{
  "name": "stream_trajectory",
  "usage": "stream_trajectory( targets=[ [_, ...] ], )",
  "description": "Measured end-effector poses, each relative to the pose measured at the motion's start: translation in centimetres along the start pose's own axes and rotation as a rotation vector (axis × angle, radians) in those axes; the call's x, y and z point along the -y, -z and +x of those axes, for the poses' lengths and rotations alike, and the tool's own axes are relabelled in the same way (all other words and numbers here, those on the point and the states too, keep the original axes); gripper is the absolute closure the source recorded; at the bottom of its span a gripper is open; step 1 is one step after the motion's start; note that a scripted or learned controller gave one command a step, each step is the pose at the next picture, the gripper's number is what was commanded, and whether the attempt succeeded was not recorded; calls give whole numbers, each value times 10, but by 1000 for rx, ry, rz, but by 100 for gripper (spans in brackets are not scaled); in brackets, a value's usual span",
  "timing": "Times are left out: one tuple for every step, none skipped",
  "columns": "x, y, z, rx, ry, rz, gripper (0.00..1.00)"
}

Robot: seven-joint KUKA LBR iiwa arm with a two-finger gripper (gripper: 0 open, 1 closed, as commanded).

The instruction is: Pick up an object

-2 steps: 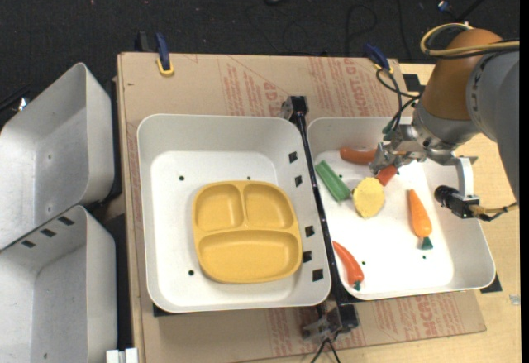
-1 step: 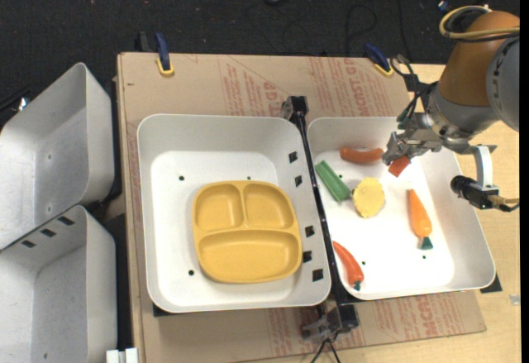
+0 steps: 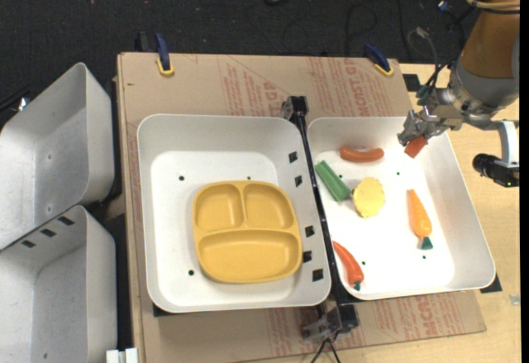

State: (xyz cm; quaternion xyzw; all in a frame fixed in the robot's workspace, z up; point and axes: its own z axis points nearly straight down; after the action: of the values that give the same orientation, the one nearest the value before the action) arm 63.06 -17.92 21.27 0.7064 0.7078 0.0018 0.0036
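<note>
My gripper (image 3: 416, 138) hangs over the far right corner of the right bin (image 3: 463, 221), with a small red piece (image 3: 415, 147) pinched between its fingertips. Below it in the same bin lie an orange-red sausage (image 3: 362, 155), a green stick (image 3: 333, 181), a round yellow piece (image 3: 369, 198), a carrot (image 3: 419, 217) and a red chili pepper (image 3: 349, 262). The arm's orange band (image 3: 493, 31) shows at the upper right.
The left bin (image 3: 165, 188) holds a yellow divided plate (image 3: 246, 231). A black divider (image 3: 310, 188) runs between the two bins. Spare white bins (image 3: 50, 188) stand off the bench at the left. Cables lie on the dark floor behind.
</note>
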Motion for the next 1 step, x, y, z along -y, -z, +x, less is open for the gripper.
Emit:
stream_trajectory(
  targets=[
    [-2,49,0,0,1,0,100]
  ],
)
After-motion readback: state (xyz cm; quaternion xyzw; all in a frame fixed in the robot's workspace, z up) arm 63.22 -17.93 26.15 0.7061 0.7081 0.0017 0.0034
